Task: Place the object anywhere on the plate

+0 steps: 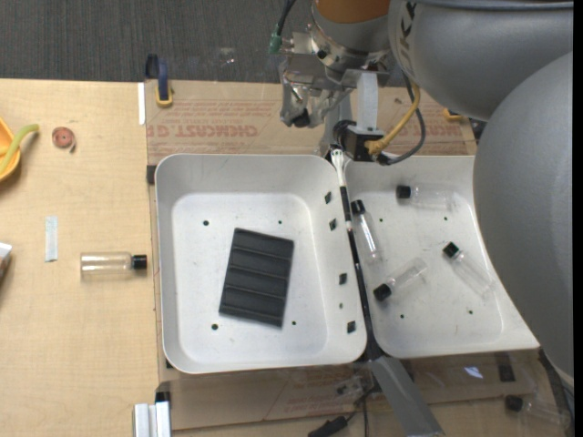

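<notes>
Pincer (314,107) is positioned above the far edge of the bins, over the divide; whether it is released or clenched cannot be determined. Four clear vials, e.g. (364,233), lie in the right bin (510,330). A black ribbed plate (258,277) lies flat in the left bin (182,335).

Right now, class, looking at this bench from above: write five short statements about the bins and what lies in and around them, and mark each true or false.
1. A black ridged plate lies in the left bin. True.
2. The right bin holds several clear vials with black caps. True.
3. A clear vial lies on the plate. False: it lies on the wooden bench, left of the bins.
4. The gripper is down inside the left bin. False: it is above the bins' far edge.
5. The plate is red. False: black.
</notes>
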### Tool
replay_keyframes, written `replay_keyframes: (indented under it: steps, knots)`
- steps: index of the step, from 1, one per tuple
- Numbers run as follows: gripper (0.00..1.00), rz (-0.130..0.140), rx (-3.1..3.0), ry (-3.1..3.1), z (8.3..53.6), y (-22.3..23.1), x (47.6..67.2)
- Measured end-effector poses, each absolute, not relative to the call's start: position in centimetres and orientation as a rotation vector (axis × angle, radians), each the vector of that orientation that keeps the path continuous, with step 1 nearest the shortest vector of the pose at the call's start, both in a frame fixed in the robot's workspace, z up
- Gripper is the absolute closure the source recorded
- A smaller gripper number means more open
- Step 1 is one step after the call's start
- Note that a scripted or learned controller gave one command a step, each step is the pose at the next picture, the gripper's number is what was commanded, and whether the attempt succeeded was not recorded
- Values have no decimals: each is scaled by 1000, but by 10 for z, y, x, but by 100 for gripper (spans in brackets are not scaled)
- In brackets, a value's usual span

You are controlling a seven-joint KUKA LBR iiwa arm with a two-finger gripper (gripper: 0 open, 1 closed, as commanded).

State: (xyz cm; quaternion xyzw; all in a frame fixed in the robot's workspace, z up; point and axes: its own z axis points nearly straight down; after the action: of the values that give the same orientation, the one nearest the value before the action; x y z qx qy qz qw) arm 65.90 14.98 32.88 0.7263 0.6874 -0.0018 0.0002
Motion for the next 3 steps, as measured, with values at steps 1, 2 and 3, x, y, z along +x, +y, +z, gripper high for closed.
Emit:
replay_keyframes:
  steps: [1, 2, 3]
  knots:
    - [100, -10, 2382, 2050, 227, 213, 593]
    - [100, -12, 2382, 2051, 138, 221, 510]
    - [100, -8, 2709, 1587, 391, 229, 505]
